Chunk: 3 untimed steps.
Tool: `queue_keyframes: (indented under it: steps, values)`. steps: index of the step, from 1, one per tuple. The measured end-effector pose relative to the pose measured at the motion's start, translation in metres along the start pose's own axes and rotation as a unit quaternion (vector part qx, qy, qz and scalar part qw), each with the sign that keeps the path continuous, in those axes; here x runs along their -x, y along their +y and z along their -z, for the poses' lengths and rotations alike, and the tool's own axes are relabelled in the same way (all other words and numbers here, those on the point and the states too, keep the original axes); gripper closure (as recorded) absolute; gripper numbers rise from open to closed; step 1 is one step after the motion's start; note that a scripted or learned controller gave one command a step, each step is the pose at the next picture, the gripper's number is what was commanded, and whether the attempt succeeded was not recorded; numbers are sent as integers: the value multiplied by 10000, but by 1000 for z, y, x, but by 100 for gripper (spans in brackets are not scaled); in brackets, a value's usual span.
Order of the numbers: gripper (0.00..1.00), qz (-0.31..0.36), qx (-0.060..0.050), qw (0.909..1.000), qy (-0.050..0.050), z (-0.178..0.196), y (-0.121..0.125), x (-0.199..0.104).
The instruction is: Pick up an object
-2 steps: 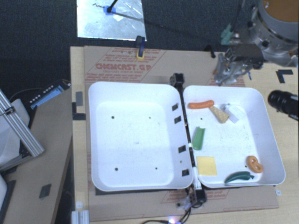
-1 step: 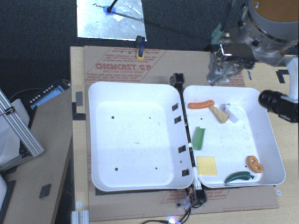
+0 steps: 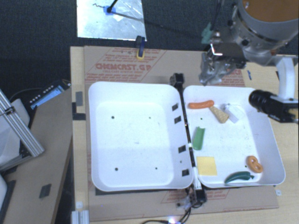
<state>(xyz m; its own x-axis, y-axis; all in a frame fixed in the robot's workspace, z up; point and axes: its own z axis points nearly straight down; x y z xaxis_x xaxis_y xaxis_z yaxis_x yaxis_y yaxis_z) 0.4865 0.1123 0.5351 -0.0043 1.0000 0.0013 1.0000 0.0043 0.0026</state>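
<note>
**Arm status: parked high, upper right**

Arm [image 3: 266, 17] comes in from the right, wrist raised near the camera (orange band on top, grey housing below it). Gripper [image 3: 216, 73] hangs off the wrist's left side, pointing down, blurry metal. Can't tell how the jaws stand. Nothing visibly held. A white link with a black joint sits lower right.

Even, bright light is cast from above; the 2 bins [image 3: 135, 94] are slightly overexposed, and the arm [image 3: 266, 17] is blurred.
</note>
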Motion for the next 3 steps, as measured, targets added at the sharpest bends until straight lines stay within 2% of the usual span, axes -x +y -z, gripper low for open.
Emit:
queue_keyframes:
  steps: [3]
  values:
    - [100,-2,-1,10000,0,0,0,-47]
